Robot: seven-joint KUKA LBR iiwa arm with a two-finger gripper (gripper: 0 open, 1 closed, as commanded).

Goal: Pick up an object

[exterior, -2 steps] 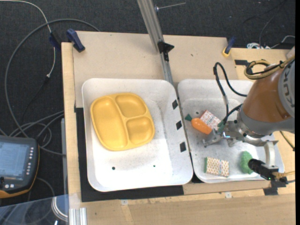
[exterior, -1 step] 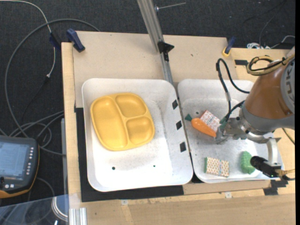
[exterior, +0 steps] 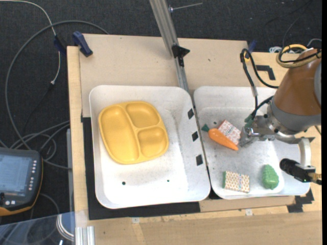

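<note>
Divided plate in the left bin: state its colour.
The divided plate is yellow all over, plain in the camera view.

light: even, bright (overhead) | shadows: soft, faint | focus: slightly soft | glare: none

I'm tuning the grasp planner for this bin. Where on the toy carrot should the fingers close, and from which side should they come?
Probably across the thick orange body of the carrot, near its middle, coming straight down. It lies flat and slanted, green top up-left, so close across its narrow width. The patterned packet touches its upper side, leaving little finger room there. The gripper is just right of it.
</note>
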